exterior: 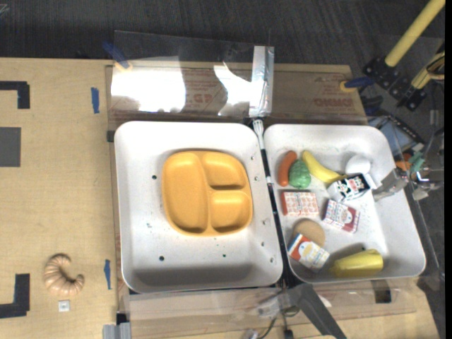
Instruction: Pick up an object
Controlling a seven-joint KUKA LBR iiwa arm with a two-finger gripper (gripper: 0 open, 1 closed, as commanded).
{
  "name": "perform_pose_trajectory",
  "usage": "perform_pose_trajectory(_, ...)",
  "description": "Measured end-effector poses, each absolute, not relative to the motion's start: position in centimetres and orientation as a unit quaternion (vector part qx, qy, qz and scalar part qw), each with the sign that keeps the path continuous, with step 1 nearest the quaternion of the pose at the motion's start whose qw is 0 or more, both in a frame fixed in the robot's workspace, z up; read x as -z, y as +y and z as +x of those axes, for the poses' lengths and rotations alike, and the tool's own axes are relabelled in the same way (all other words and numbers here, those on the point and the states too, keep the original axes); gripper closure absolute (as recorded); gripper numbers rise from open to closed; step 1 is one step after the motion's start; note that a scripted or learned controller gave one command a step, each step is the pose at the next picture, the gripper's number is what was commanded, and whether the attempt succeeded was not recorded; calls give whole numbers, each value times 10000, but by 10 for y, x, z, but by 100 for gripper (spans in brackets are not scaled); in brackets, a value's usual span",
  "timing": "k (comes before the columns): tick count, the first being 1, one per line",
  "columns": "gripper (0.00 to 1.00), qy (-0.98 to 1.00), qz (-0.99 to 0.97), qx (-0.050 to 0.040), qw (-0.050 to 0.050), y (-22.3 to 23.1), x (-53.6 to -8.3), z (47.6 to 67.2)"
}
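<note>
The right bin point(406, 239) holds several toy foods. Along its back lie an orange-red carrot point(286, 168), a green vegetable point(301, 176), a yellow banana point(322, 169) and a white piece point(358, 164). A black-and-white carton point(351, 186) sits below the white piece. In the middle are a red patterned box point(300, 203) and a pink carton point(341, 216). Nearer the front are a brown disc point(308, 229), a red-and-white carton point(308, 252) and a yellow piece point(358, 261). My gripper point(390, 183) hangs low at the bin's right rim, just right of the black-and-white carton, with nothing seen in it.
The left bin point(134, 189) holds a yellow divided plate point(207, 191). A toy croissant point(63, 274) lies on the bench at the front left. A clear plastic sheet and a taped post point(261, 83) stand behind the bins. Yellow and black equipment point(402, 55) crowds the back right.
</note>
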State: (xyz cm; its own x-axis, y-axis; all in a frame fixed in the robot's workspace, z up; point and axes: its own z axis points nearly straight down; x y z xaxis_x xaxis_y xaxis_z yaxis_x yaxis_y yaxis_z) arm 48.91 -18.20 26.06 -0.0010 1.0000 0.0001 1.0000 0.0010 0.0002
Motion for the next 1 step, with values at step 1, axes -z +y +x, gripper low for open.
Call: perform_pose_trajectory(1,0,6563,7545,27,-48,-157,-117,477)
